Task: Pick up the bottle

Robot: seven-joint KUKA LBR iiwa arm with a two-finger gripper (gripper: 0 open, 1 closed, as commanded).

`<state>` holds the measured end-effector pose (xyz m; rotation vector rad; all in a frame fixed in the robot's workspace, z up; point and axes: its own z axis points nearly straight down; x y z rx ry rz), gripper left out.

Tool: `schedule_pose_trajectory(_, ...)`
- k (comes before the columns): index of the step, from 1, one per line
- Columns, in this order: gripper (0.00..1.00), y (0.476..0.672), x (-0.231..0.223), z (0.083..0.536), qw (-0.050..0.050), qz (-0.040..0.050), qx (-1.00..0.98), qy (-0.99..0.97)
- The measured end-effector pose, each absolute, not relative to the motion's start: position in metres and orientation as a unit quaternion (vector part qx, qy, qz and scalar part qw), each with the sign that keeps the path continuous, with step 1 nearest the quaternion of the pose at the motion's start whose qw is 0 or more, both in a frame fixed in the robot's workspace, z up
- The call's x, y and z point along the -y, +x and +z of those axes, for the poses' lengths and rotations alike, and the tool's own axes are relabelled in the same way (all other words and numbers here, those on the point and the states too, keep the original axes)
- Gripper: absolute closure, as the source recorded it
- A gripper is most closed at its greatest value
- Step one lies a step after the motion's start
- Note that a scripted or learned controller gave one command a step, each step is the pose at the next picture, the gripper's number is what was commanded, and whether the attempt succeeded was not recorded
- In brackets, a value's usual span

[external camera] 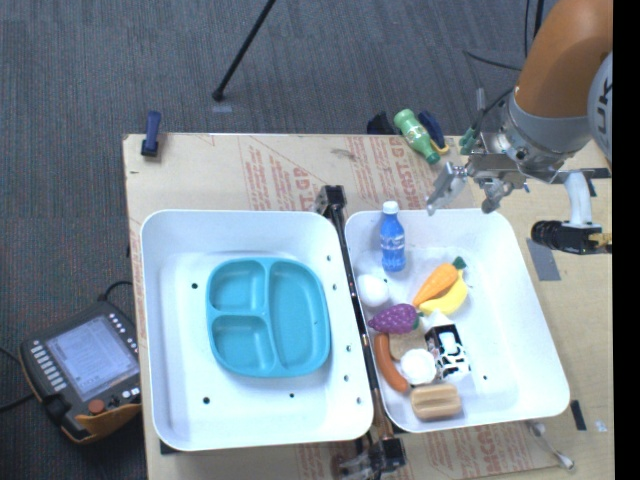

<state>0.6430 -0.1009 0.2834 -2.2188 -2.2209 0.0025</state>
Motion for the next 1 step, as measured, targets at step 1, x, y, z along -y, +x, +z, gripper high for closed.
schedule_pose_trajectory(1, 1.00, 0.6434, 0.1002, 0.2932, 0.002, 0.0007, 0.708, -0.706)
